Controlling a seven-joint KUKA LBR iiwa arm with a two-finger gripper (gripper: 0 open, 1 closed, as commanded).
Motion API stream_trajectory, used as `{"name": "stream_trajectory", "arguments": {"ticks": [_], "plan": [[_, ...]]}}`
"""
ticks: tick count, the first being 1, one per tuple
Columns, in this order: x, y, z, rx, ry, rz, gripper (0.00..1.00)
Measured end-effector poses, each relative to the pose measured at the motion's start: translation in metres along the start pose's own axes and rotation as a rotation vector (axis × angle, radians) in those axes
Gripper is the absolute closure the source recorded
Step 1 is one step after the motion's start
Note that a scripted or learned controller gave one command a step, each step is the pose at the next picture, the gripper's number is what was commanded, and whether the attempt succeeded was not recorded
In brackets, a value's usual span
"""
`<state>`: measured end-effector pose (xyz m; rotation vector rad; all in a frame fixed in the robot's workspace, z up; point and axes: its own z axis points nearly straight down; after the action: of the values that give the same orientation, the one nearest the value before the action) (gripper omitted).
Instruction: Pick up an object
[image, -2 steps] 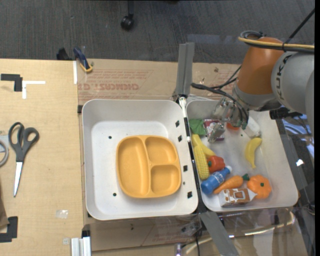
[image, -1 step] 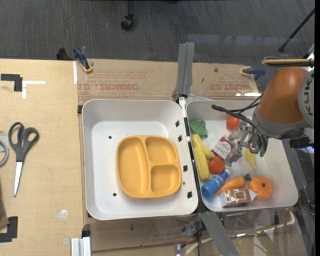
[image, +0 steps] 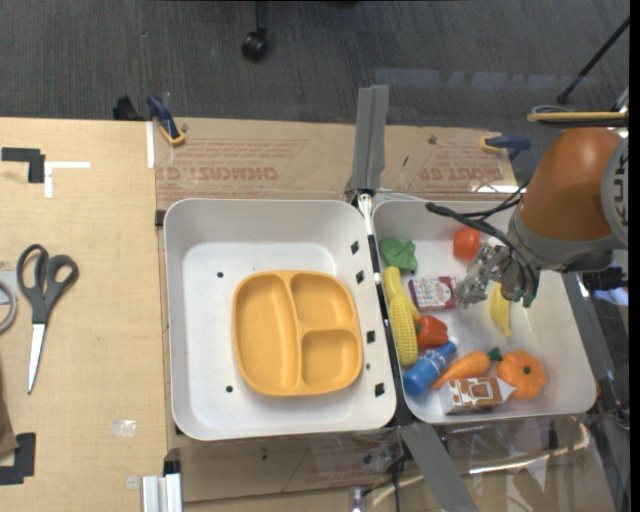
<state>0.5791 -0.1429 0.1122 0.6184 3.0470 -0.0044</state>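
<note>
A: Camera view check: where's the claw (image: 490, 278) sitting?
B: It's hanging low in the right bin (image: 560, 395), between the tomato (image: 467, 243) and banana (image: 500, 312), beside the pink packet (image: 432, 292).
A: Claw state?
B: Can't tell, too cluttered.
A: Other items?
B: Corn (image: 402, 318), blue bottle (image: 428, 367), carrot (image: 462, 366) and pumpkin (image: 522, 374) are lying further down. Yellow tray (image: 297, 331) is sitting in the left bin (image: 195, 330).

Grey arm (image: 575, 195) bent down, wrist low
</note>
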Motion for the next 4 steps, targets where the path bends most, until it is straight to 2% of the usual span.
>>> {"name": "stream_trajectory", "arguments": {"ticks": [1,2,3,4], "plan": [[-0.016,0.015,-0.113,0.005,0.028,0.079,1.0],[0.071,-0.051,0.018,0.008,0.03,0.252,1.0],[0.1,0.012,0.018,0.012,0.032,0.501,1.0],[0.1,0.011,0.018,0.013,0.031,0.501,0.0]]}}
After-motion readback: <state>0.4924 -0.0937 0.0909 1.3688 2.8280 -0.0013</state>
